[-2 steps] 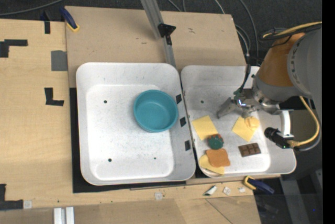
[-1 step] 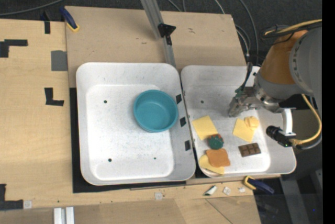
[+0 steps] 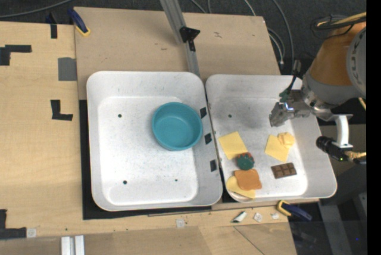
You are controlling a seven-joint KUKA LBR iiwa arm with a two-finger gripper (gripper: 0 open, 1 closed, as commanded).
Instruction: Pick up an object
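Yellow cheese wedge [image 3: 278, 146] sits in right bin [image 3: 250, 90], just near of gripper [image 3: 278, 115]; gripper carries nothing, cannot tell its state. Brown chocolate bar [image 3: 284, 171] close beside wedge. Risk: descent lands off-centre, nudges wedge toward bar, grasp fails.

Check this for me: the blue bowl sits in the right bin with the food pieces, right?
Not quite. The camera view shows the blue bowl in the left bin; the food pieces lie in the right bin.
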